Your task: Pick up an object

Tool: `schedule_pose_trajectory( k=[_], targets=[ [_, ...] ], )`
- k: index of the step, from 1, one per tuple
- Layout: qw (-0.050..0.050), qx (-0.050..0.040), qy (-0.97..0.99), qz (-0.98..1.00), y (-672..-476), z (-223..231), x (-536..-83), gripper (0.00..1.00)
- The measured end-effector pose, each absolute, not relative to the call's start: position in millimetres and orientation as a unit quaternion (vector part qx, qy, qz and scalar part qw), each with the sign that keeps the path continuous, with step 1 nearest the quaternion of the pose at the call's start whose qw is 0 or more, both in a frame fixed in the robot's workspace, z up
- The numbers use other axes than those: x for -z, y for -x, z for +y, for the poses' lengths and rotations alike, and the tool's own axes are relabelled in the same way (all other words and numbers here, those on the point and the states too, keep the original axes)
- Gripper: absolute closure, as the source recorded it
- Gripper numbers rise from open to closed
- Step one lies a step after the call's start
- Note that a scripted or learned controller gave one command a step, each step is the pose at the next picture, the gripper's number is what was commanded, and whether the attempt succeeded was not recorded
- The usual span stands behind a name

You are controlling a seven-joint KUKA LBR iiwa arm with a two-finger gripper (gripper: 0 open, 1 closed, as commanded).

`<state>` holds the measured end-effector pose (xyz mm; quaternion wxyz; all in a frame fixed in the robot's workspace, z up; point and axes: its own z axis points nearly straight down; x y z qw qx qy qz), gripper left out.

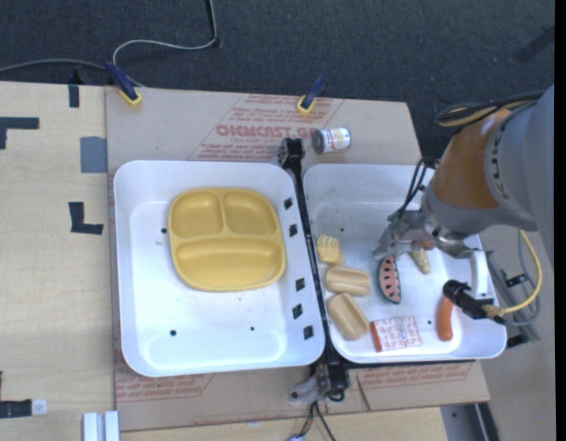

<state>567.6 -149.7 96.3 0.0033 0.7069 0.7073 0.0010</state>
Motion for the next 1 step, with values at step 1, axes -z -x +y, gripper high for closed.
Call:
schedule_pose_trajectory(
  k=[1],
  targets=[
    [0.003, -0.001, -0.707, 0.707, -567.6, -149.7, -96.2, 0.0]
  ],
)
